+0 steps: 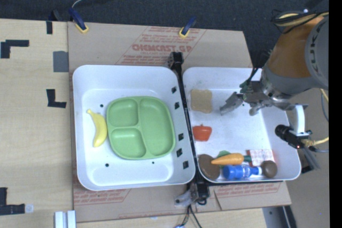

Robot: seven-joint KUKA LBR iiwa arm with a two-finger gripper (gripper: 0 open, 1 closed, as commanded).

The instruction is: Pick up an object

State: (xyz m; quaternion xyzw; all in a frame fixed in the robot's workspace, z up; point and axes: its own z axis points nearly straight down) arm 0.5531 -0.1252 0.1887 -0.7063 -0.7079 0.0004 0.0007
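Note:
My gripper (241,104) hangs over the right bin (233,131), near its upper right part, fingers spread open with nothing between them. A tan bread slice (201,100) lies to the left of the gripper. Below it sits a red pepper-like piece (202,132). Along the bin's front edge lie a brown round item (209,166), an orange carrot (227,158), a blue bottle (239,172), a red-and-white packet (261,156) and a brown ball (269,169).
The left bin (91,168) holds a green divided plate (141,127) and a yellow banana (98,127) at its left. A black divider (182,109) runs between the bins. The arm's grey and orange body (291,61) fills the right side.

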